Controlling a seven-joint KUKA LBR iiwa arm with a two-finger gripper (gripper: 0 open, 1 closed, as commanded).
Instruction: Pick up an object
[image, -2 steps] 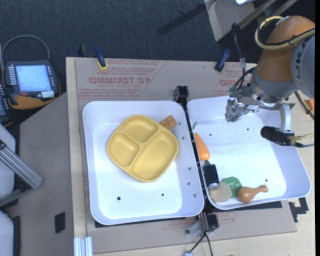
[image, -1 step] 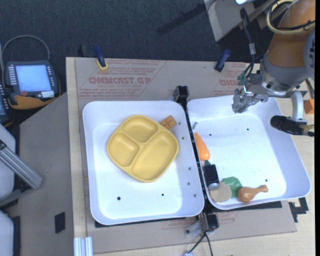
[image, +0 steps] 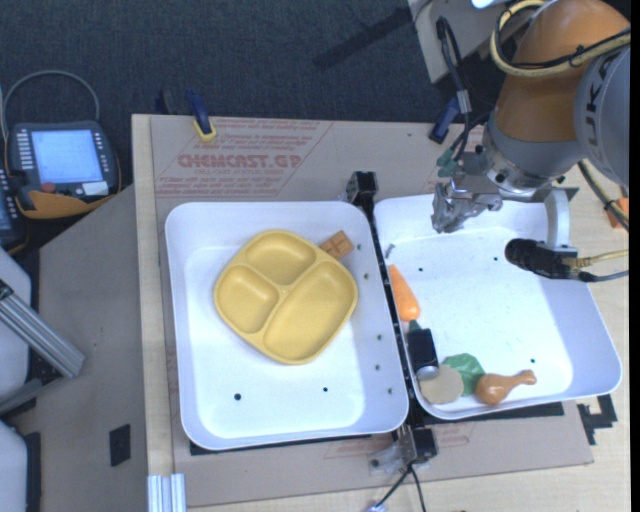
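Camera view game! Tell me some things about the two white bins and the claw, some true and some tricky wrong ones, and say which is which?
1. The yellow divided plate lies in the left bin. True.
2. The carrot lies in the left bin. False: it lies in the right bin, by its left wall.
3. The claw hangs over the right bin's far end. True.
4. The toy drumstick sits on the yellow plate. False: it lies at the right bin's near edge.
5. The claw grips the carrot. False: the carrot lies apart from it.
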